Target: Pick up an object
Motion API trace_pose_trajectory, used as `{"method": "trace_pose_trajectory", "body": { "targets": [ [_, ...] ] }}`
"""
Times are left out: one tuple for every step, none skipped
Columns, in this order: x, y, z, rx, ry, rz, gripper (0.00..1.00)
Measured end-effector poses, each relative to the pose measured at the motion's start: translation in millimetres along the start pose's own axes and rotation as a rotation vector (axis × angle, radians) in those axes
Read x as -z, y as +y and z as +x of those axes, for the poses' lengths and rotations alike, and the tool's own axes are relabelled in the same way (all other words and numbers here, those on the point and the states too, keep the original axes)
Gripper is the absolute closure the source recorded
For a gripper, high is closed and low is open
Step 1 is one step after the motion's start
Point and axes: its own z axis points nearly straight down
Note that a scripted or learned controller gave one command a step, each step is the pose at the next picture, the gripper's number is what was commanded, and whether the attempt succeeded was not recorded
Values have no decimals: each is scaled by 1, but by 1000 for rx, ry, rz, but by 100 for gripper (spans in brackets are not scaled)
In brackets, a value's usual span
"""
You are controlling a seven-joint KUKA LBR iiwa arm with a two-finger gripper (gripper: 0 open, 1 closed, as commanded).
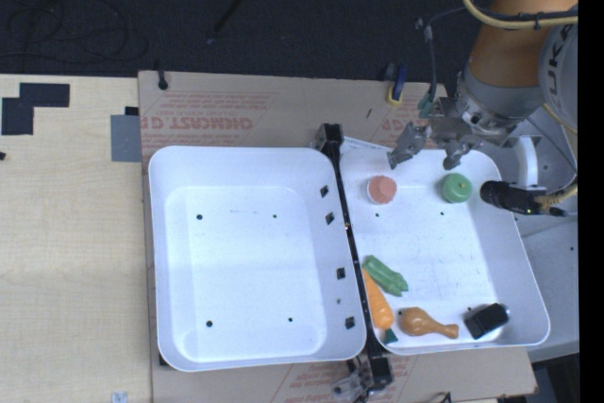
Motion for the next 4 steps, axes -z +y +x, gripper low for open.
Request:
{"method": "trace_pose_trajectory", "body": {
  "targets": [
    [-148, -68, -10, -3, 3, 20, 0],
    [-170, -54, 5, 0, 1, 3, 0],
    [-63, -127, 34, 1, 2, -5, 0],
    [-152, -151, -9, -8, -5, -6, 0]
  ]
}}
